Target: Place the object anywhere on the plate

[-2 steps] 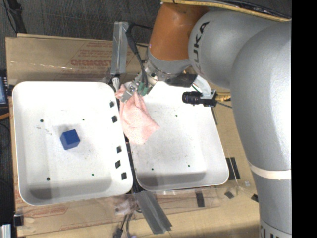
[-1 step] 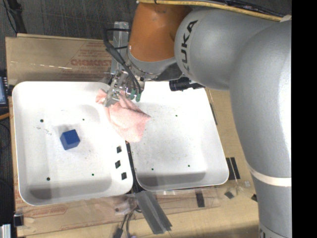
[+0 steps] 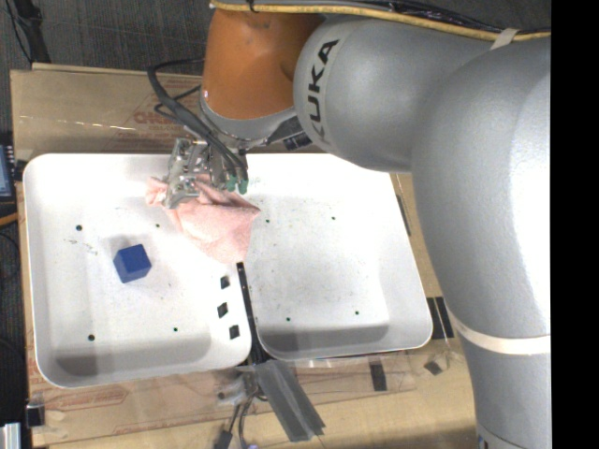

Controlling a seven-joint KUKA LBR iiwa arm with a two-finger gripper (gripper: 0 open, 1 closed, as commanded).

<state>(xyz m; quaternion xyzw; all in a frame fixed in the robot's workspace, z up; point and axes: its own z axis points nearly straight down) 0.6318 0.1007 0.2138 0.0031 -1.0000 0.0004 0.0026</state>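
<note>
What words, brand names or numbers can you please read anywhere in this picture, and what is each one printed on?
"KUKA": in dark letters on the grey arm, running up its casing beside the orange band.
Faint reddish print on the cardboard behind the left bin: too blurred to read.
No text on the blue cube or the pink cloth.

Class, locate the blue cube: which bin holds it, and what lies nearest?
The blue cube sits in the left bin, left of centre, with the pink cloth up and to its right.
</note>
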